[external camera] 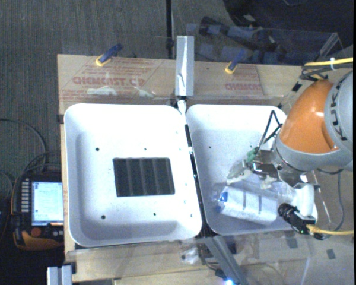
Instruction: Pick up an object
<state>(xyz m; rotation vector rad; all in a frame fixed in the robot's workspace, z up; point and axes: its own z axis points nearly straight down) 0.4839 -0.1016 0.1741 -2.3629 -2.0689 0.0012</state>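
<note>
The table (136,82) has a tan cardboard-like top with faded red lettering along its far strip. Two shallow white bins sit on it side by side, their rims touching down the middle. The left bin (83,159) has a dark ribbed rectangle (143,176) in the middle of its floor. The right bin (222,141) has crumpled clear wrapping and a white pack (246,205) in its near corner. On the far strip a yellow-and-blue clamp (108,54) sits at the left, another clamp (235,65) sits toward the right, and an upright metal bar (184,67) stands between them, just above where the bins meet.
</note>
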